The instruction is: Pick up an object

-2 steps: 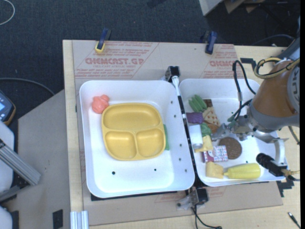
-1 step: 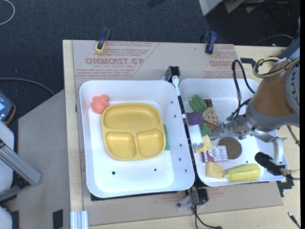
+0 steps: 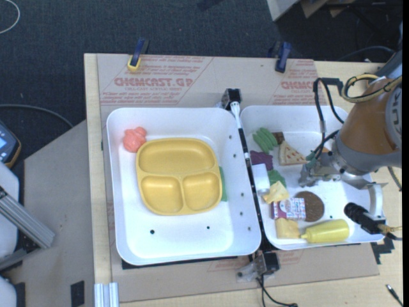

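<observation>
**Gripper low in the crowded right bin**

The gripper (image 3: pixel 311 174) hung inside the right bin (image 3: pixel 295 121), over a bare patch of white floor. Whether it was open or closed could not be told. The nearest things to pick lay on either side of it: a tan wedge (image 3: pixel 292 154) just beyond it toward the far wall, and a brown disc (image 3: pixel 312 204) just before it toward the near wall.

A pink-and-white packet (image 3: pixel 289 208) lay touching the disc's left edge. Along the near wall lay a yellow bottle (image 3: pixel 326 231) on its side, with a yellow block (image 3: pixel 285 228) at its left end.

The bin's left side held a loose column of small items. At the far end were a green piece (image 3: pixel 262 139) and a dark brown piece (image 3: pixel 278 137). Nearer came a purple piece (image 3: pixel 260 159), a white block (image 3: pixel 260 175), a small green bit (image 3: pixel 277 178) and a yellow scrap (image 3: pixel 276 193).

The arm (image 3: pixel 367 130) reached in over the bin's right rim.

The left bin (image 3: pixel 182 236) held a yellow divided plate (image 3: pixel 178 174) near its middle, with three compartments. A pink toy (image 3: pixel 134 139) sat just off the plate's far left corner, and a green strip (image 3: pixel 222 184) showed along its right edge
</observation>
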Tool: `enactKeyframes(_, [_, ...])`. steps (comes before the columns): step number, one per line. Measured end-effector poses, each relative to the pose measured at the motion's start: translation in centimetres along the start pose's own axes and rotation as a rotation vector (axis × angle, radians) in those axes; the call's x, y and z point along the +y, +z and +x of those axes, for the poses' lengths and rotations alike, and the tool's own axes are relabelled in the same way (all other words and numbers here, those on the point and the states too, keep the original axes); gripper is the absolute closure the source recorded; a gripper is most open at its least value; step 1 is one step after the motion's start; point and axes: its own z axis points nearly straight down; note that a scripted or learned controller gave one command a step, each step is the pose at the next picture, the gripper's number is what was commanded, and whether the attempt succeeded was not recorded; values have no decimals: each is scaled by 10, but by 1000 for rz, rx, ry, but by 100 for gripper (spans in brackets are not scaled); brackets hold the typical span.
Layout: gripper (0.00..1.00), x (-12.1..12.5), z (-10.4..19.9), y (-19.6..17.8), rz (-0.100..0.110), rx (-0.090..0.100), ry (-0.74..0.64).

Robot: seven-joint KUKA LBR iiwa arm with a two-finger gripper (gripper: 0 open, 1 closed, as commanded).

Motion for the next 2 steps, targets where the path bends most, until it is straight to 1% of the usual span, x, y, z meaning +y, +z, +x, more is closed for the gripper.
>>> enactKeyframes(1, [100,-1,9,-49,1,-3,-2])
enactKeyframes(2, [100,5,9,-93,0,-3,-1])
